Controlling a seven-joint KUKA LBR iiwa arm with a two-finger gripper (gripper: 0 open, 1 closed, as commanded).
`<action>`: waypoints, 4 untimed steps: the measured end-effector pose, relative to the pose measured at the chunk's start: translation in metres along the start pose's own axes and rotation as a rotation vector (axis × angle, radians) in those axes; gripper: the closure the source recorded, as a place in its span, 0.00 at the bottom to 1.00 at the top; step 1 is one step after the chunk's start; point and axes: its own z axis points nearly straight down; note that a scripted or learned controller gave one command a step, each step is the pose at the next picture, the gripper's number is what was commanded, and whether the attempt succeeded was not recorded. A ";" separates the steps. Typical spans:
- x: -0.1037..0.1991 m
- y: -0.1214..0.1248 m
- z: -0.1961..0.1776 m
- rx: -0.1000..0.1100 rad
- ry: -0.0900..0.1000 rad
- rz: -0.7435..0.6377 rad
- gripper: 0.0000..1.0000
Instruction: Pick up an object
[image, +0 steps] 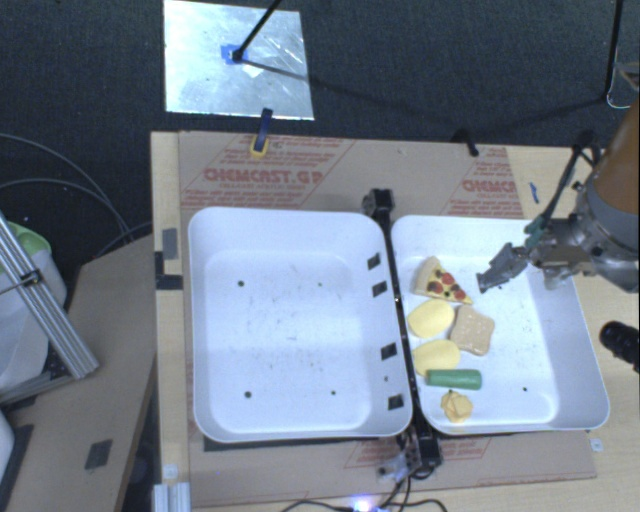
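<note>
The right bin holds several toy foods along its left side: a pizza slice, a yellow oval piece, a tan toast square, a second yellow piece, a green cylinder and a small yellow lump. My gripper hangs over the upper middle of the right bin, just right of the pizza slice and above the toast. I see nothing held in it.
The left bin sits beside the right one, with black clips along the shared rim. Both rest on a cardboard sheet. A metal frame stands at the far left. Cables hang near the arm.
</note>
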 end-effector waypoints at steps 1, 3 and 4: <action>-0.019 -0.005 0.172 0.035 0.001 0.009 0.00; -0.029 -0.010 0.264 0.023 0.001 0.009 0.00; -0.032 0.056 0.264 0.015 -0.001 0.002 0.00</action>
